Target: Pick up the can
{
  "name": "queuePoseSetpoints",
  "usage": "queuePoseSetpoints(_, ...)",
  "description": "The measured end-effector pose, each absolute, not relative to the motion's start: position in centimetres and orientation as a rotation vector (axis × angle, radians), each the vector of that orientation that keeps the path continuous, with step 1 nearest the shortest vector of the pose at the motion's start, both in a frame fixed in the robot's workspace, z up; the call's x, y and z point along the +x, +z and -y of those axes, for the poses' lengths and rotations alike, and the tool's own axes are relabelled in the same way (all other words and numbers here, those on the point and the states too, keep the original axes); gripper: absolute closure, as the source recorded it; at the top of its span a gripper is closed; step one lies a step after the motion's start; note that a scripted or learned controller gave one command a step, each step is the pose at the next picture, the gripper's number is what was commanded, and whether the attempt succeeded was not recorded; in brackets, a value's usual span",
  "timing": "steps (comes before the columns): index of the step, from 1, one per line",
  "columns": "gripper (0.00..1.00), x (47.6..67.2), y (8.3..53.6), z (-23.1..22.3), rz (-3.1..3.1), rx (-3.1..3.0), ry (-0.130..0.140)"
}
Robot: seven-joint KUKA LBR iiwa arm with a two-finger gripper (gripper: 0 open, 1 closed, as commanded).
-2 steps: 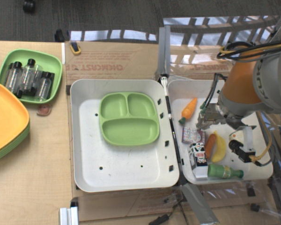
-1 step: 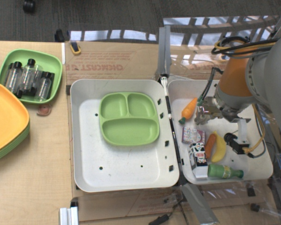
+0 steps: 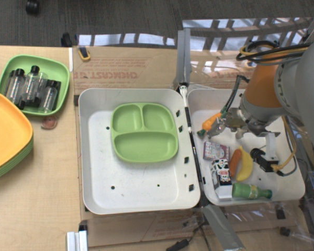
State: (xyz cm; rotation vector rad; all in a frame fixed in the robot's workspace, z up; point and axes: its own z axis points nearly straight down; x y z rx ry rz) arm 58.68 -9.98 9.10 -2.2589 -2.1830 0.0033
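Note:
The can [image 3: 222,171], small with a black-and-white print, lies in the right bin [image 3: 295,184] near its left wall, in the front half. My gripper [image 3: 229,129] hangs over the back half of that bin, well behind the can and apart from it. Its fingers [image 3: 215,129] stand spread, open, with nothing between them. An orange toy carrot [image 3: 210,123] lies just beside the left finger.
Around the can lie a pink packet [image 3: 215,150], a red-orange sausage [image 3: 234,163], a yellow banana [image 3: 245,167], a green bottle [image 3: 250,192] and a white block [image 3: 225,191]. The left bin [image 3: 94,182] holds a green divided plate [image 3: 144,132].

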Motion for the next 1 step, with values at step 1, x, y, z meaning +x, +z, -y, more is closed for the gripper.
queuePoseSetpoints(1,0.0,50.44,9.08,13.57,2.195,-2.245,0.003)
